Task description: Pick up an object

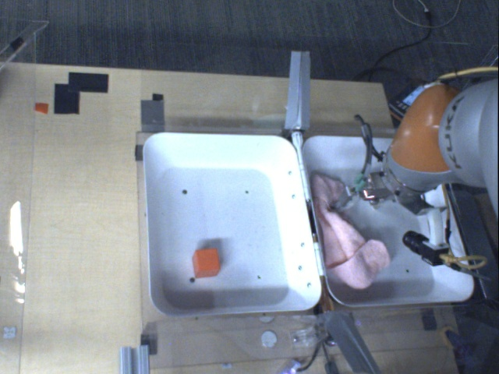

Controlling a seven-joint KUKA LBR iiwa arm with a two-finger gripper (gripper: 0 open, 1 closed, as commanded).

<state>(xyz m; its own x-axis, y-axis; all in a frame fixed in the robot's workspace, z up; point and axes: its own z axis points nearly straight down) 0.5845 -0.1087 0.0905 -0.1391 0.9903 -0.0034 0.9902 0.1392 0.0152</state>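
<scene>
Cloth (343, 240) is what I am after, I judge: pink, limp and rumpled, lying along the left wall of the right bin (405, 291), from near its upper left corner down to a rounded, folded end toward the front.

Going left to right across the tabletop (78, 232): on the far left sit a black L-shaped patch (76, 90) and a tiny orange mark (41, 108). Next comes the left bin (226, 150), with 1 small orange block (207, 262) resting near its lower left, apart from the walls. It looks stiff and light, but it is well away from me.

Then the divider between the 2 bins, and just past it the cloth. I judge it soft and very light, with no fixed shape; it will sag and drape when lifted, and a shallow pinch on a flat layer could slip off. The best hold is a raised fold, such as the bunched upper part or the thick rounded end, where the fabric stands off the bin floor.

My jaws (352, 195) are low over the cloth's upper end, at its wrinkled top edge. Whether they are released or clenched I cannot tell; the wrist and cabling blur that spot, and I see no fabric clearly between them.
</scene>
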